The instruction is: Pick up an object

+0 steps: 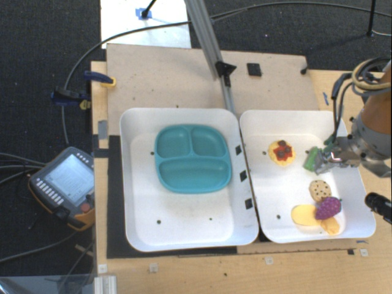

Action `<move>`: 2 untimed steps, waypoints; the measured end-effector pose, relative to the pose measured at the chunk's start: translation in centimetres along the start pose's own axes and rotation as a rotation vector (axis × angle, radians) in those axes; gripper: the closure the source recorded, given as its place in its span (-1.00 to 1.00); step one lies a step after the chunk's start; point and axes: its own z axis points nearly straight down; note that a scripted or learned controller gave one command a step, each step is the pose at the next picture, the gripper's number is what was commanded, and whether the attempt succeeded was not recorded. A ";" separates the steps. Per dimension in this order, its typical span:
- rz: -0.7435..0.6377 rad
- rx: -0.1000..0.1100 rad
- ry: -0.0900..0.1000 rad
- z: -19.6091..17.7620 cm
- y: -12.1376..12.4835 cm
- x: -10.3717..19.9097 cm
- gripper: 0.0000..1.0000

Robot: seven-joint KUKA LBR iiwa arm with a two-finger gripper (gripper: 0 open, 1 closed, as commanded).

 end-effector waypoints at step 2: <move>-0.005 0.005 0.003 -1.7 1.0 4.8 1.00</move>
